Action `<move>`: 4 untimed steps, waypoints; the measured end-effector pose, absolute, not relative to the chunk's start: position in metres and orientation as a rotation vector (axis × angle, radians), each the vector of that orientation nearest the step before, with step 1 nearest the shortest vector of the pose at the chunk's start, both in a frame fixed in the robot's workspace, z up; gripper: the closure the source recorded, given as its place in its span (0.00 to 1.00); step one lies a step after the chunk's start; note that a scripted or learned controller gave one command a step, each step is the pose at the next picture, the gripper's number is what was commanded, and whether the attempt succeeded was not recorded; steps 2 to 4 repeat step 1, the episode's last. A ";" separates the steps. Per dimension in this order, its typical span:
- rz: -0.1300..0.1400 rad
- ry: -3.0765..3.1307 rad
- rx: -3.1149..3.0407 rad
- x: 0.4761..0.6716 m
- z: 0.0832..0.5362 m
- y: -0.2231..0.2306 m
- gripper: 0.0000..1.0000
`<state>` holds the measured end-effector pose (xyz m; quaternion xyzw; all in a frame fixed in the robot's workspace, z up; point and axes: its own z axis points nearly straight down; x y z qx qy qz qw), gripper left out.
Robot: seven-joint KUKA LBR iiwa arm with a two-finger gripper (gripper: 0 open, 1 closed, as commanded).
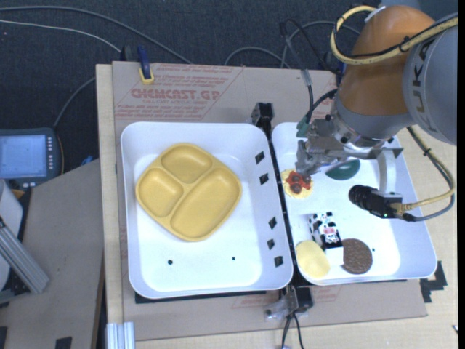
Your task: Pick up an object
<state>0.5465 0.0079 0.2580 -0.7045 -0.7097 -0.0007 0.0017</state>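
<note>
Hand (305,167): grip state cannot be told; poised just above red-and-yellow toy (298,184). Step: approach. Next: descend, close on toy.

Dark blue-grey carpet floor (218,20), far side and left. Thin cables (65,13) trail across it. Bench top is a brown cardboard sheet (182,86) printed with red lettering, a blue-and-yellow clamp (144,63) at its far left corner. Small lit screen (25,155) at left. Pale aluminium rail (18,257) near left corner. Light even, soft shadows.
</note>
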 end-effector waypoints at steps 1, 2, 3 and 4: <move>0.002 -2.224 -2.211 0.538 0.239 0.057 1.00; 0.002 -2.224 -2.211 0.538 0.239 0.057 1.00; 0.002 -2.224 -2.211 0.538 0.239 0.057 1.00; 0.002 -2.224 -2.211 0.538 0.239 0.057 1.00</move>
